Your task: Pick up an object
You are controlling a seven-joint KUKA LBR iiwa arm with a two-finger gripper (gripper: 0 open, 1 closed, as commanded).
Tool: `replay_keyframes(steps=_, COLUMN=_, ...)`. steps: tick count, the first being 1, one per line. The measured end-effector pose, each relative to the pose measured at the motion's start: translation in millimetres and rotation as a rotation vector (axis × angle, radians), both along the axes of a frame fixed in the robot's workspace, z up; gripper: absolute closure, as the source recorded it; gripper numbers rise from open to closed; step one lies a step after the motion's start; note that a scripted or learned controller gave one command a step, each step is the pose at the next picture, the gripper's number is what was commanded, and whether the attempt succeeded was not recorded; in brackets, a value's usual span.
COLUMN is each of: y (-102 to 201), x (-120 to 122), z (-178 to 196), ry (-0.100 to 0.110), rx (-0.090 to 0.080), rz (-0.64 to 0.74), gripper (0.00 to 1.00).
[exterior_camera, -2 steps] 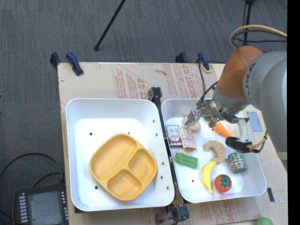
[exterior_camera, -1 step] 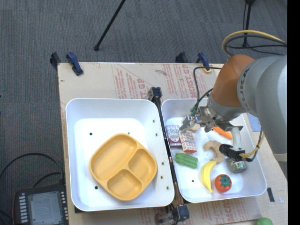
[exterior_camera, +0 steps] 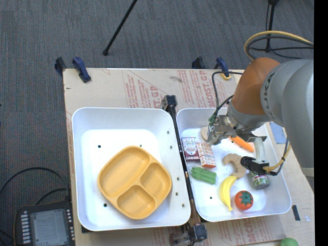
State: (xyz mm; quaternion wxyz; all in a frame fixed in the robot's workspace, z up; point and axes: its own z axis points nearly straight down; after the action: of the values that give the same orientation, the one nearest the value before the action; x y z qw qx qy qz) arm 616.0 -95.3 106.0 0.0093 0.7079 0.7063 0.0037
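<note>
My gripper [exterior_camera: 213, 133] hangs low over the back left part of the right bin [exterior_camera: 274, 205], beneath the orange wrist band. Just in front of it lie two small cartons, a dark red one [exterior_camera: 190, 148] and a red-and-white one [exterior_camera: 207, 155]. An orange carrot [exterior_camera: 242, 144] lies just to the gripper's right, partly under the arm. Further forward are a tan ginger-like piece [exterior_camera: 232, 160], a green vegetable [exterior_camera: 204, 176], a yellow banana [exterior_camera: 227, 191], a red tomato [exterior_camera: 244, 200] and a small can [exterior_camera: 260, 181].
The left bin [exterior_camera: 89, 124] holds a yellow divided plate [exterior_camera: 134, 182]. A black clamp [exterior_camera: 170, 102] sits on the wall between the bins. Blue clamps [exterior_camera: 81, 68] grip the bench's back edge. A tripod leg [exterior_camera: 122, 22] stands on the carpet behind.
</note>
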Motion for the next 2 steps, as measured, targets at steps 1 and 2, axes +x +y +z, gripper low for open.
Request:
replay_keyframes(steps=1, y=-4.2, x=1.6, z=3.9, ry=-0.007, rx=-0.007, rz=-0.002, gripper=0.00)
replay_keyframes(steps=2, y=-2.6, x=1.2, z=12.3, ry=-0.004, rx=-0.003, rz=-0.001, gripper=1.00)
